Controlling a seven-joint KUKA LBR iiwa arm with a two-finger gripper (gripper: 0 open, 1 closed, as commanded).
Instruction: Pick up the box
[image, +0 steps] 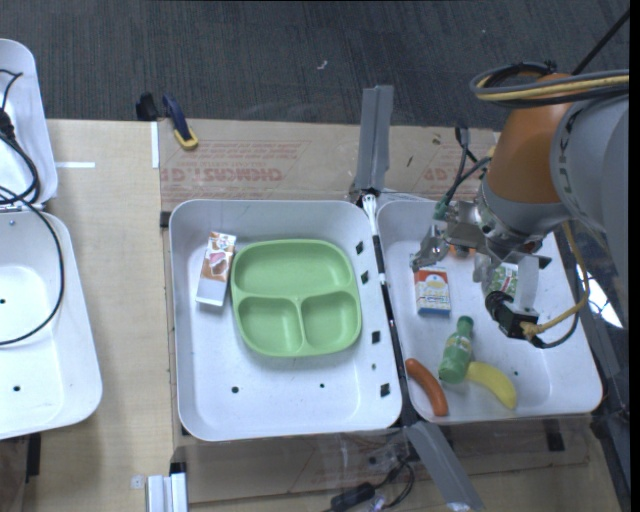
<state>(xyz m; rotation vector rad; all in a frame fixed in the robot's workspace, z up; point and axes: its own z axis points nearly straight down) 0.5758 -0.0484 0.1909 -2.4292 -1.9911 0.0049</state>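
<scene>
Right bin (570, 395), nearest: sausage (427, 386), bottle (456, 350), banana (494, 383). Beyond, the box (433, 292) lies flat, unheld. Gripper (455, 245) just above it; wrist hardware obscures its fingers, opening cannot be told.

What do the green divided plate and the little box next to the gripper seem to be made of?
The green plate looks like moulded plastic with a matte, even colour and rounded compartment walls. The box looks like printed cardboard, with flat faces, sharp edges and coloured print, though a glossy coating can't be ruled out.
</scene>
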